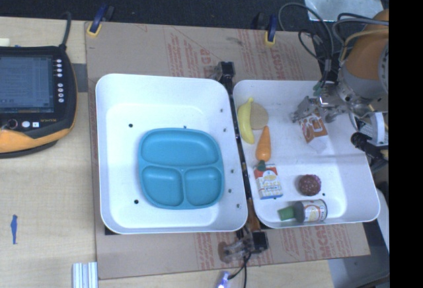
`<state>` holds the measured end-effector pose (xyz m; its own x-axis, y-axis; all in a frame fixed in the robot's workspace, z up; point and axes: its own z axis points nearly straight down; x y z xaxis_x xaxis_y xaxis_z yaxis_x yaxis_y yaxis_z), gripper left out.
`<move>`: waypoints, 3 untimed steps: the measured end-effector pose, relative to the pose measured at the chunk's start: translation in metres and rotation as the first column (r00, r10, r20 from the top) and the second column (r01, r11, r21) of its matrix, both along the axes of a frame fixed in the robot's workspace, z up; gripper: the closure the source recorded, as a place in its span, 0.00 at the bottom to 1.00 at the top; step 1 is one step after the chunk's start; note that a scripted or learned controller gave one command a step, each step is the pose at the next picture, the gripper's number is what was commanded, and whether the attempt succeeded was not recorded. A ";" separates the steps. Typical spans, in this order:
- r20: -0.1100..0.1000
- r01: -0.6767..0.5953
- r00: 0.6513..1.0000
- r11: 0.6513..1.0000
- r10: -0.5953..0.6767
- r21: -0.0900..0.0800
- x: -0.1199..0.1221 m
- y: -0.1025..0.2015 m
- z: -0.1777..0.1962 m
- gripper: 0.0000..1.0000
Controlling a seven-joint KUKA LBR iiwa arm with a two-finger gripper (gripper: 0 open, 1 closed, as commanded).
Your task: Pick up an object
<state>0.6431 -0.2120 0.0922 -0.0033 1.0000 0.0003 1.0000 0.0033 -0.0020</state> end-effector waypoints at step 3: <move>-0.001 -0.003 1.000 1.000 0.003 -0.001 -0.016 0.000 -0.001 0.00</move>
